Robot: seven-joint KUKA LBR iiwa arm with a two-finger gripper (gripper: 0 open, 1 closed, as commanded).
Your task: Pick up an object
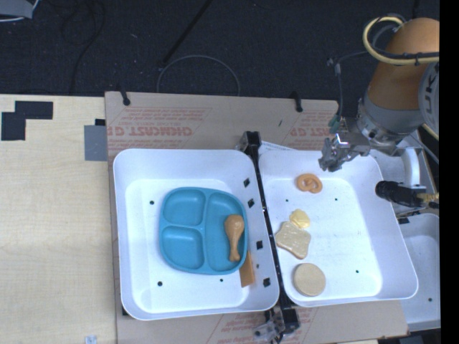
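Observation:
My gripper hangs over the far edge of the right bin, up and to the right of a small orange pretzel-like piece. Nothing shows between its fingers. Lower in that bin lie a small yellow piece, a tan bread slice and a round beige cookie. In the left bin a blue divided plate carries a brown chicken drumstick in its right compartment.
A thin tan strip lies by the plate's lower right edge near the divider between the bins. A black bracket juts in over the right bin's right rim. Cardboard lies under both bins.

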